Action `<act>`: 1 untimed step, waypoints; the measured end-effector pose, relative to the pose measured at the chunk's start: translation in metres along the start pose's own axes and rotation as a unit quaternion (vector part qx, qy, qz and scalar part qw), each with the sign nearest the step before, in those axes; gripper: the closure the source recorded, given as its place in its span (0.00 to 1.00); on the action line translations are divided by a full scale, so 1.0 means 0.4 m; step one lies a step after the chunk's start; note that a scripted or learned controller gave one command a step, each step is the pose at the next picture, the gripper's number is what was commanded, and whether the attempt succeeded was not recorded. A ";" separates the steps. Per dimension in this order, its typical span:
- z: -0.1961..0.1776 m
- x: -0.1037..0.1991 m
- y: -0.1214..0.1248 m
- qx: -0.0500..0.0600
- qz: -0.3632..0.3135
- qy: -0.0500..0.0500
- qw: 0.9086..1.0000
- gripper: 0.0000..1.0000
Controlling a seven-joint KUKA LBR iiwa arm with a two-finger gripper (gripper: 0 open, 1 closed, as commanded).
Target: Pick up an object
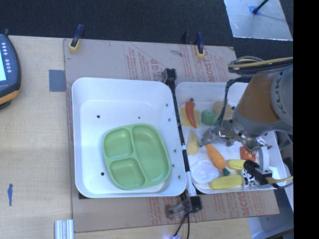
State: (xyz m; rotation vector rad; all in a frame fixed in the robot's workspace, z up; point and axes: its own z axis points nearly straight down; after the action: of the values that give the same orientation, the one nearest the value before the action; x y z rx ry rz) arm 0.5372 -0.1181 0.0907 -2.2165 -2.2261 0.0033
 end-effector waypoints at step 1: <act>-0.008 -0.186 0.217 -0.004 -0.001 -0.001 1.000 0.00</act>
State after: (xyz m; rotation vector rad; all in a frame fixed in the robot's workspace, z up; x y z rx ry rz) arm 0.6242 -0.1923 0.0939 -2.2208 -2.2330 -0.0026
